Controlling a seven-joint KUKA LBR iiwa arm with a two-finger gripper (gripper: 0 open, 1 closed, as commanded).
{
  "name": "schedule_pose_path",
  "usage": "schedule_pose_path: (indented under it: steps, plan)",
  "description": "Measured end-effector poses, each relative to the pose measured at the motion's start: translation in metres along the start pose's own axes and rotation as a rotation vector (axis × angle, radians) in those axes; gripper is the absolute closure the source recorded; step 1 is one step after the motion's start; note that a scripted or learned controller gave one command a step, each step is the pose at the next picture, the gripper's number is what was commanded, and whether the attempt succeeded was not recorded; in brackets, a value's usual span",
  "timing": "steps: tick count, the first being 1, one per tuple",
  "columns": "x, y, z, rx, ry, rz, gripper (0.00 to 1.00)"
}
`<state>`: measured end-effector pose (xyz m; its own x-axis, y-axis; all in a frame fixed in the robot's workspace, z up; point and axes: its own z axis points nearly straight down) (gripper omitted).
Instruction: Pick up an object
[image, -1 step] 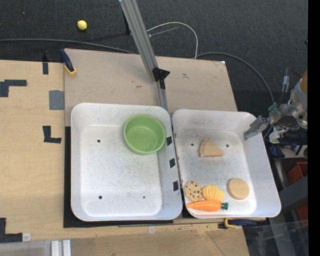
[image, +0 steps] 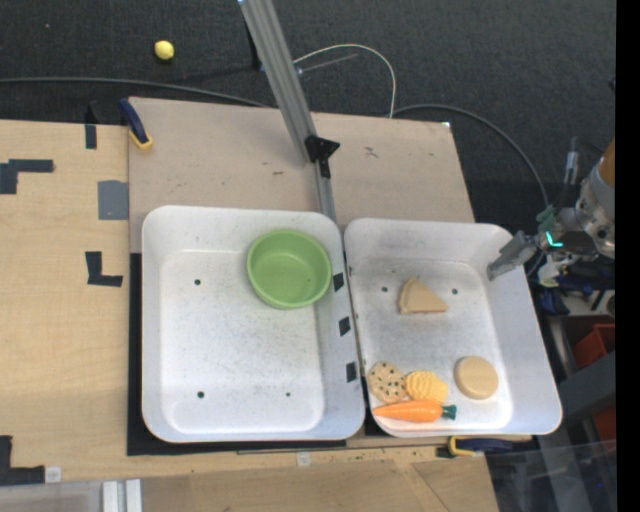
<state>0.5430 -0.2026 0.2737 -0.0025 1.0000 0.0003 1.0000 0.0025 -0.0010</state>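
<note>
Carrot (image: 410, 411) lies lowest in frame, along bottom edge of right bin (image: 520, 310), touching cookie (image: 384, 381) and ridged yellow chip (image: 426, 385) just above it. Round tan biscuit (image: 477, 377) sits to their right; tan wedge (image: 422, 298) mid-bin. Green bowl (image: 289, 268) rests in upper right of left bin (image: 170, 330). Gripper (image: 512, 256) hangs at right bin's upper right rim, holding nothing visible; whether open or closed, cannot tell.

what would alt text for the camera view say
Two white bins sit side by side: the left bin holds a green bowl, the right bin holds a wedge, a round biscuit, two cookies and a carrot. The claw hovers at its right rim.
</note>
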Motion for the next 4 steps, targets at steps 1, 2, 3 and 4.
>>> schedule_pose_path:
  steps: [1, 2, 3, 4]
  plan:
    - [0.005, -0.006, 0.062, 0.006, 0.001, 0.001, 0.0]
    - [0.003, -0.007, 0.127, 0.007, 0.001, 0.002, 0.0]
    - [0.004, -0.009, 0.181, 0.007, 0.001, 0.001, 0.0]
    - [0.005, -0.007, 0.168, 0.003, 0.001, 0.0, 1.0]
